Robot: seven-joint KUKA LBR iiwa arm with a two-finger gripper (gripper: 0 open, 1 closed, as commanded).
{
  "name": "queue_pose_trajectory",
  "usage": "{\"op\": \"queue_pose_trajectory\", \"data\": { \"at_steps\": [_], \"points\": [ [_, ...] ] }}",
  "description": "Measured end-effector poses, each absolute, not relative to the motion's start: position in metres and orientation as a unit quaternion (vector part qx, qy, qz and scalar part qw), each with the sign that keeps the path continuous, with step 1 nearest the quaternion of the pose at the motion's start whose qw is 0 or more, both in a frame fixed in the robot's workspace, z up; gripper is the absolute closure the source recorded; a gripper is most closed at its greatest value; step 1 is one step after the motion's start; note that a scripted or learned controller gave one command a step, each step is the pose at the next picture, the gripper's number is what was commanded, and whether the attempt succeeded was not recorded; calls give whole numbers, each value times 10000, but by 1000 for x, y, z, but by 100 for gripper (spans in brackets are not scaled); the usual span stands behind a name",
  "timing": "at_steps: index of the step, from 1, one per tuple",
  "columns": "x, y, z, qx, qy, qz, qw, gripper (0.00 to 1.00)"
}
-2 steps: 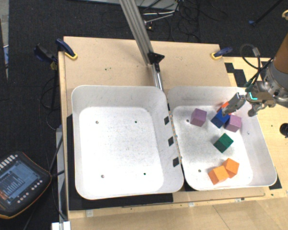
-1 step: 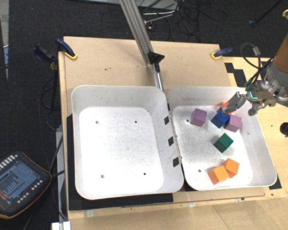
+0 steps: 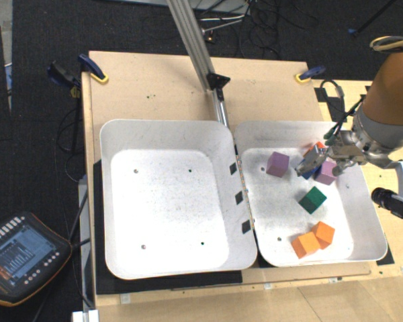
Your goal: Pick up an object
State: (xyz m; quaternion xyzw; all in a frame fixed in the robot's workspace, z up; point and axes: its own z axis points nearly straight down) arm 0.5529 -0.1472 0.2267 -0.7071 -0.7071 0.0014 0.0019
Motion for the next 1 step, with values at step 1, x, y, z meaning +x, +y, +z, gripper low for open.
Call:
{"op": "queue_pose_trajectory", "data": {
  "at_steps": [1],
  "points": [
    [554, -151, 183, -7075, -7068, 14, 16, 0]
  ]
}}
